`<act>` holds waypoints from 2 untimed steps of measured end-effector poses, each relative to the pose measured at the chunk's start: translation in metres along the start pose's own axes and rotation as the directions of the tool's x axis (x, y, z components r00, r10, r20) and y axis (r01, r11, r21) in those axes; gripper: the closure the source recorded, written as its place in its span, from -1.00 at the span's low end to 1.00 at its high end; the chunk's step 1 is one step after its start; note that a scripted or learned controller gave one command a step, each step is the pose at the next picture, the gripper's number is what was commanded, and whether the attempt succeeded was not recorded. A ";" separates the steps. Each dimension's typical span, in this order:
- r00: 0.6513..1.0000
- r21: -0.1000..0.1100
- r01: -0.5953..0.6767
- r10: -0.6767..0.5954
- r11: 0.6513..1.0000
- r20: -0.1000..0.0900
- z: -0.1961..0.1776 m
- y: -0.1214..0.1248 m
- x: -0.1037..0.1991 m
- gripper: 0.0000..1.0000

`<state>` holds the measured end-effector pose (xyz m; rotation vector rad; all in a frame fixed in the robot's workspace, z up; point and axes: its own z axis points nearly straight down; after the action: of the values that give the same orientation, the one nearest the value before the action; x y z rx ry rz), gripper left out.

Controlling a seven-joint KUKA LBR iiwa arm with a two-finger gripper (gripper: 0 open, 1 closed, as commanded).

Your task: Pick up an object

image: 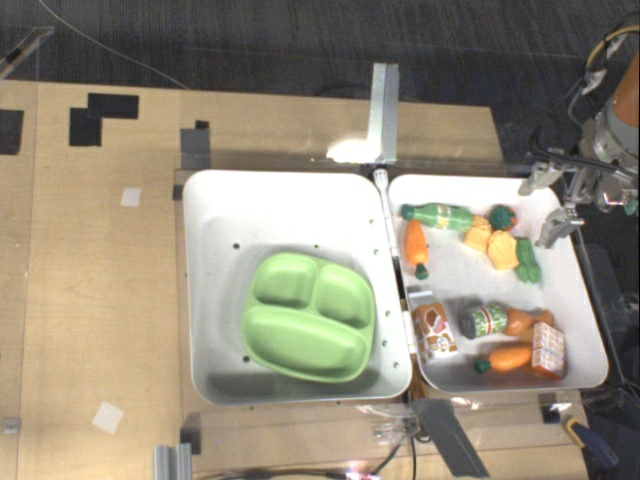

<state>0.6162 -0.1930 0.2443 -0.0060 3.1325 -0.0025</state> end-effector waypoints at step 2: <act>0.999 0.001 -0.042 0.042 0.999 0.008 0.153 0.023 0.086 -1.00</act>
<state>0.5313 -0.1704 0.0903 0.0599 3.1234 -0.0044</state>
